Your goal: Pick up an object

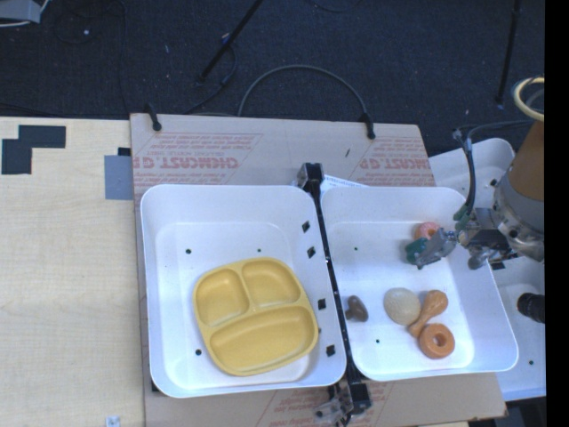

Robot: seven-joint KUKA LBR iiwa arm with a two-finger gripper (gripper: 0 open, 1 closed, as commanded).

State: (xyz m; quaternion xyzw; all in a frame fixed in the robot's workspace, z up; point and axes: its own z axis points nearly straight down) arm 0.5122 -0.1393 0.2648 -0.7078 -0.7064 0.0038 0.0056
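Tool [458,249] over right bin [484,358] | 1 tray [256,316] | 1 doughnut [436,340]

A yellow divided tray [256,315] is seen in the left bin [164,238]. In the right bin [373,225], a doughnut [436,340], pale ball [402,306] and small brown object [356,308] are shown; the gripper [455,245] is positioned at its right wall.
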